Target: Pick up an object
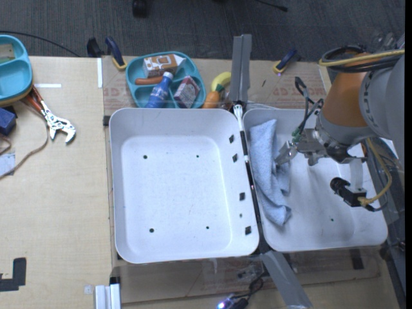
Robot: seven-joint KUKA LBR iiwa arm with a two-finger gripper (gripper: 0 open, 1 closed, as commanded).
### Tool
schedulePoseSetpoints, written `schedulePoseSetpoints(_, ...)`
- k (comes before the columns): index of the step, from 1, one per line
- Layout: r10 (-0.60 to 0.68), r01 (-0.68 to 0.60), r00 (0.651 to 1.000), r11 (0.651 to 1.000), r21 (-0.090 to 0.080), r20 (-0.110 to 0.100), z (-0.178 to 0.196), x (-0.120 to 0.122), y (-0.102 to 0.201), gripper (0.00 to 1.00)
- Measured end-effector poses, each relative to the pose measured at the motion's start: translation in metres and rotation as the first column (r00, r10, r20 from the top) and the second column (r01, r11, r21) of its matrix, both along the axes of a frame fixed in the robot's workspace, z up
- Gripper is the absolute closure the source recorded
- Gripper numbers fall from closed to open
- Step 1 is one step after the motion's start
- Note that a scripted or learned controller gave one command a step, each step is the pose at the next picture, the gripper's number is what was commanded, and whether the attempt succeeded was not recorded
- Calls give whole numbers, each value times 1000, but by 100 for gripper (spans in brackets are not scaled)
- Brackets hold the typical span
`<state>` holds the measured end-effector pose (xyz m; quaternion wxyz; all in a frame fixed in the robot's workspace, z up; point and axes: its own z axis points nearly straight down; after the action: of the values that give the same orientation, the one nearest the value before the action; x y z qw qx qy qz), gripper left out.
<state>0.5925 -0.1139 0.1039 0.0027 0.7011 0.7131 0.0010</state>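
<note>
Gripper [283,158] right of centre frame, low in right bin [335,234], at right edge of blue-grey cloth [265,169]. Jaw state: cannot tell, too small and dark. Cloth crumpled along bin's left wall, beside divider. Left bin [129,237] centre frame. For clean pick: aim at raised fold, descend vertical, pinch fully before lifting; avoid bin wall.

Arm over the right-hand bin
The gripper [283,156] touches a crumpled pale blue cloth [266,169] lying along the shallow white right bin's [335,227] left wall.
</note>
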Motion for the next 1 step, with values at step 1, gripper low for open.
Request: schedulePoseSetpoints(1,117,-117,993,993,-2,-1,-9,13,11,0)
